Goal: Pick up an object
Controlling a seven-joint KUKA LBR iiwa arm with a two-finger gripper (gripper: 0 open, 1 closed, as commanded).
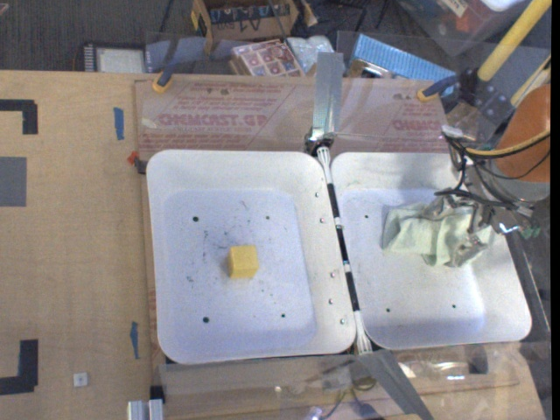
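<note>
A small yellow block (pixel 244 262) lies near the middle of the left bin (pixel 175 191). A crumpled pale green cloth (pixel 420 232) lies in the right bin (pixel 420 322), toward its far right part. My gripper (pixel 472 237) is low over the cloth's right edge and touches or overlaps it there. The grey arm with its orange band (pixel 532 129) comes in from the right above it. Cables and the wrist hide the spot where the gripper meets the cloth.
A metal divider (pixel 339 234) runs between the two bins. A clear plastic sheet (pixel 262 116) lies behind them, with clutter and boxes beyond it. Wooden bench surface (pixel 70 234) extends to the left.
</note>
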